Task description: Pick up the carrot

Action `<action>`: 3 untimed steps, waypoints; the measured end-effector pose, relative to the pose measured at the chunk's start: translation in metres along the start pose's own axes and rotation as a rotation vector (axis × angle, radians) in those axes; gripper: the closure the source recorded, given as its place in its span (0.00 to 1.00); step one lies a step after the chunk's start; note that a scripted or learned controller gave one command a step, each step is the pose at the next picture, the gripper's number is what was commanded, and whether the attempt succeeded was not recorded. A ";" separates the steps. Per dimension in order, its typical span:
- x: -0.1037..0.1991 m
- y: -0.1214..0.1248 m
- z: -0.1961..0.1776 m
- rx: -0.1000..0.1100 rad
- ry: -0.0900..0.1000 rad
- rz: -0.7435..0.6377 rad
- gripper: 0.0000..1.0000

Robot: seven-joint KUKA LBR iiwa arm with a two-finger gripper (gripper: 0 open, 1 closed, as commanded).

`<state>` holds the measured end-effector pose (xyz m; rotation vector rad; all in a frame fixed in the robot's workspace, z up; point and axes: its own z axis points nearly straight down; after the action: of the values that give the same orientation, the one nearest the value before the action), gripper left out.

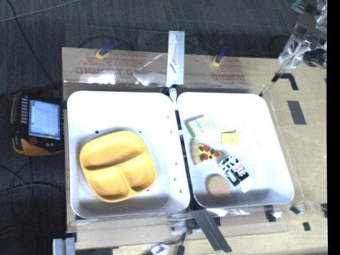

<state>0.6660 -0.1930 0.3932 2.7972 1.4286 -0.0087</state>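
The right bin (265,116) holds several small toy foods. Among them are a green-and-white patterned piece (201,125), a pale yellow square (229,138) and a wedge with red and orange spots (206,153). A black-and-white patterned piece (234,169) and a round brown disc (218,185) lie nearer the front. My gripper (294,49) hangs at the top right corner of the view, above the bench and well outside the right bin's far right corner.
A yellow divided plate (117,165) lies in the left bin (85,105). A handheld control pendant (38,124) sits left of the bench. Blue clips (108,48) and clear plastic sit along the bench's back edge.
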 end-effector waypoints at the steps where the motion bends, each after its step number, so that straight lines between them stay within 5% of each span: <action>1: 0.001 0.000 -0.008 0.001 -0.004 -0.002 1.00; 3: 0.002 0.001 -0.025 0.003 -0.012 -0.004 1.00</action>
<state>0.6678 -0.1918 0.4179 2.7920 1.4323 -0.0282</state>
